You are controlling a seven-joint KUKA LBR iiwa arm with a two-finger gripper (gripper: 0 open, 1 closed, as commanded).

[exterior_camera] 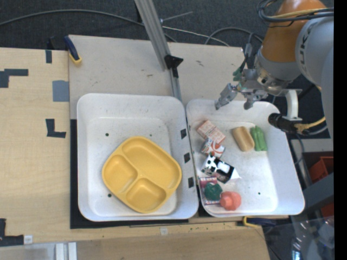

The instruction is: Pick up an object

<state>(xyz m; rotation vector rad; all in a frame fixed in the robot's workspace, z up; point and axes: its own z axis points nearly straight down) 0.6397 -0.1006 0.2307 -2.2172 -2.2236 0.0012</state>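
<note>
Two shallow white bins sit side by side on the bench. The left bin point(87, 145) holds one thing: a yellow plastic tray point(142, 173) with three compartments and rounded corners, lying flat and turned at an angle. The right bin point(282, 188) holds about six small things. Near its far side lie a tan bread-roll-shaped toy point(243, 138) and, touching its right side, a green ribbed toy vegetable point(260, 138). Toward the bin's left wall are a pinkish-brown carton point(206, 129), a red-and-white packet point(216, 143) just below it, a black-and-white cow-patterned item point(218, 168), and, at the near edge, a red round toy fruit point(231, 200) beside a small green-and-red piece point(211, 190).

One arm point(295, 34) reaches in from the right, grey with a glossy orange band. Its gripper point(237, 98) hovers over the far rim of the right bin, its two fingers spread apart with nothing between them, clear of all the toys.

The bench top is pale, scuffed board, with light wood panelling to the left carrying grey tape patches. A metal post point(154, 31) runs diagonally from the top to the gap between the bins. A blue-and-yellow clamp point(72, 50) sits at the bench's far-left corner. Dark carpet with thin cables lies beyond.
</note>
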